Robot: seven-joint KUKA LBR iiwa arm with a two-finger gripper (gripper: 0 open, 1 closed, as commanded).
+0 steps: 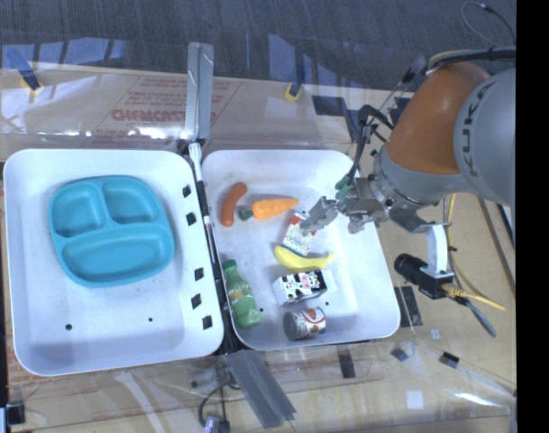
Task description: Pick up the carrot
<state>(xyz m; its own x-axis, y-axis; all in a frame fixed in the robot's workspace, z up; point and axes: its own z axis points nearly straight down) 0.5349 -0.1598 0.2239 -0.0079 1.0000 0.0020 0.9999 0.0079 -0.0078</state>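
Note:
The carrot point(270, 208), orange with a green stem end, lies flat in the upper middle of the right bin point(369, 269). Its tip points right, toward my gripper point(321, 213), which hangs just right of it over the bin. The fingers reach down-left, ending above a small white and red carton point(298, 235). Nothing shows between them, and the carrot lies apart from them.
A sausage point(233, 203) lies left of the carrot. Below are a banana point(301, 258), a black-and-white carton point(300, 286), a can point(304, 323) and a green bottle point(240, 292). The left bin point(31, 332) holds a blue divided plate point(112, 228).

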